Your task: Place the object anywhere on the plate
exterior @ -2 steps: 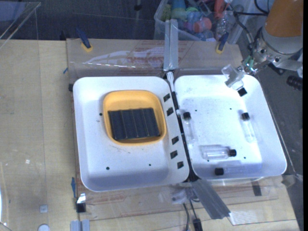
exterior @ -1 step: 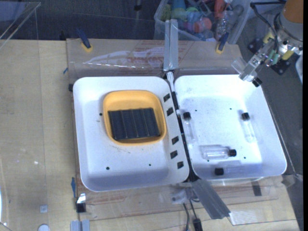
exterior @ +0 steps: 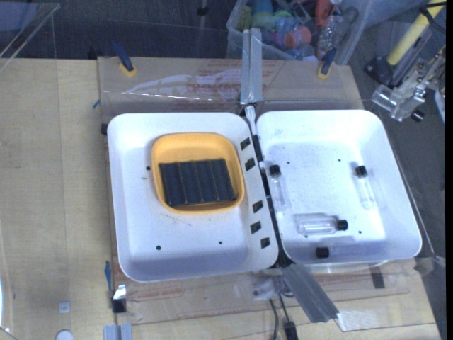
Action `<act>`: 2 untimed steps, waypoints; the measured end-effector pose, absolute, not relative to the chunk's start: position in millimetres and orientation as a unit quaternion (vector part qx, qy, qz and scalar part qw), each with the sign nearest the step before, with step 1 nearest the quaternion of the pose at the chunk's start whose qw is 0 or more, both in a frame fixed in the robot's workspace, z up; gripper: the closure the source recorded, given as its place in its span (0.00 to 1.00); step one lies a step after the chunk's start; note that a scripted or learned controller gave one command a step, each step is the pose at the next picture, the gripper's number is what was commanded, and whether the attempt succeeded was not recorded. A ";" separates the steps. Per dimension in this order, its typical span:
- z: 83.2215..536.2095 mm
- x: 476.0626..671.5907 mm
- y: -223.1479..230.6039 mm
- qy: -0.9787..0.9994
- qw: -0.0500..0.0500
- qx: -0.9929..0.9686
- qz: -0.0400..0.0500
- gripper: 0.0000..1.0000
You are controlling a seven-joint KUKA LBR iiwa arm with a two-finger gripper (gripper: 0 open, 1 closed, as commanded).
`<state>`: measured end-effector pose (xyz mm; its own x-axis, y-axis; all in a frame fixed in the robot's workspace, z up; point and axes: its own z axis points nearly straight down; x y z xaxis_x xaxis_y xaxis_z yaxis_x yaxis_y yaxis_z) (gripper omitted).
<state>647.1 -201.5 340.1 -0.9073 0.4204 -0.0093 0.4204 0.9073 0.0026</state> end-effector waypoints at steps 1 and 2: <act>381.7 646.3 -223.3 0.997 0.005 0.076 0.000 1.00; 324.6 660.6 -221.2 1.000 0.003 -0.012 0.001 1.00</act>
